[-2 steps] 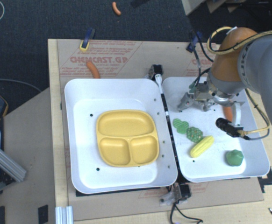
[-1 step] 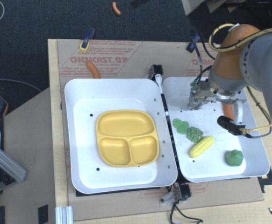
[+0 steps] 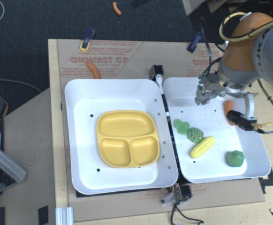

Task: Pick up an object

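The right bin (image 3: 221, 172) holds a yellow corn cob (image 3: 202, 146), two small green bumpy pieces (image 3: 181, 124) (image 3: 195, 135), a round green object (image 3: 235, 158) near its front right corner, and an orange piece (image 3: 228, 106) by its right wall, partly hidden by a black fitting. My gripper (image 3: 203, 96) hangs over the back of the right bin, behind and to the right of the green pieces. I see nothing between its fingers, and their spacing is unclear from this angle.
The left bin (image 3: 80, 97) holds a yellow divided plate (image 3: 127, 138). A black clamp (image 3: 156, 72) sits between the bins at the back. An orange carrot piece (image 3: 94, 69) lies on the cardboard behind the left bin. Cables trail along the right side.
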Controlling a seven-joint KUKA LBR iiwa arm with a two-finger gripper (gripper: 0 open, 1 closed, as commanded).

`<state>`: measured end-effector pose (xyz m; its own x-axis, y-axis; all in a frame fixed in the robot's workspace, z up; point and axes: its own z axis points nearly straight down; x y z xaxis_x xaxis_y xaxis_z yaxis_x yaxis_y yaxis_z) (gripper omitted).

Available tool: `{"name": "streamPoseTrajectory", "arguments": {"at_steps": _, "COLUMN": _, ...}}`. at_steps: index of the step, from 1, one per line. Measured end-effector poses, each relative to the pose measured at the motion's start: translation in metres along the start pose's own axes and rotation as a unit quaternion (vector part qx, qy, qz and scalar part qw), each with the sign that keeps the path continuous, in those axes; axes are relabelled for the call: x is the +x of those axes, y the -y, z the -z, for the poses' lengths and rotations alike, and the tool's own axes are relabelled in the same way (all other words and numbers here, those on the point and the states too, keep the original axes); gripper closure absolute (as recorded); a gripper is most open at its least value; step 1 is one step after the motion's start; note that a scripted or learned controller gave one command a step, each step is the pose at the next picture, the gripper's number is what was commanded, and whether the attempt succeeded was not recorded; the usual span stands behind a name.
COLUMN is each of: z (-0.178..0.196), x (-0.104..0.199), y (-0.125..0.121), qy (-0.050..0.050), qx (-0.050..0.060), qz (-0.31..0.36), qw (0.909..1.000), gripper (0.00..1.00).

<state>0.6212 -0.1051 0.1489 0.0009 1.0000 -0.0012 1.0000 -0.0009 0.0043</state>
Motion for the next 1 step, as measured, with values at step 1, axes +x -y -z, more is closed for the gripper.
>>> {"name": "streamPoseTrajectory", "arguments": {"at_steps": 1, "z": 0.0440, "x": 0.0019, "y": -0.0055, "qy": 0.000, "qx": -0.001, "qz": 0.001, "qw": 1.0000, "gripper": 1.00}}
